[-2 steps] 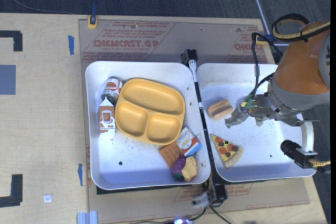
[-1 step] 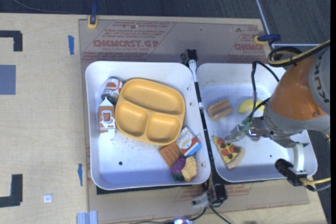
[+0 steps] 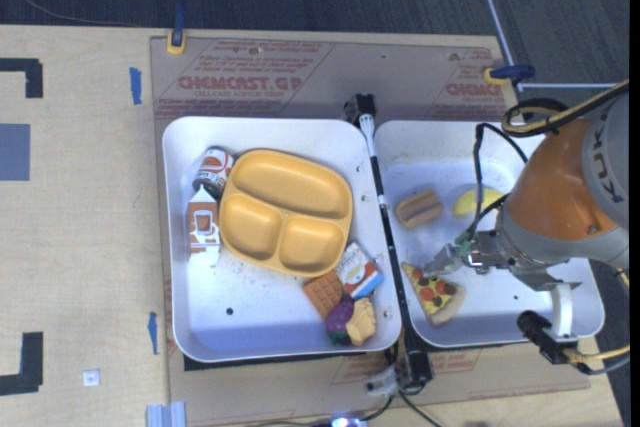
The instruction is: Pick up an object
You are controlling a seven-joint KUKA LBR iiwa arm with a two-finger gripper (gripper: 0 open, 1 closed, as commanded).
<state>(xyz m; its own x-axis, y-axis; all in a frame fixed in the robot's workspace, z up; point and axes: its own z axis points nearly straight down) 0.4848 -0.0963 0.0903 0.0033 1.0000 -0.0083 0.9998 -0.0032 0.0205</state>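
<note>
We take the toy pizza slice [image 3: 434, 296] as the thing nearest the work: a flat wedge with a tan crust and a red top dotted with dark and green bits, lying in the right white bin [image 3: 500, 333] near its front-left corner. Its long axis runs on a slant, the narrow tip toward the upper left and the broad crust edge toward the lower right. Just above and to the right of the slice we see the gripper [image 3: 446, 261] of the grey arm with the orange band [image 3: 560, 190]; its slim fingers reach leftward and end just over the slice's upper edge, but we cannot tell whether they are spread or closed, and nothing shows between them. Farther up from the slice lie one toy hot dog in a bun [image 3: 418, 208] and one yellow lemon-like toy [image 3: 468, 203], partly behind a cable. Left of the slice, across the divider, the left white bin [image 3: 190, 315] holds one mustard-yellow three-compartment plastic plate [image 3: 285, 211], one small can [image 3: 211, 171] and one orange-and-white carton [image 3: 203, 226] beyond it, and a cluster of small toys [image 3: 350, 300] just left of the slice, too jumbled to count.
</note>
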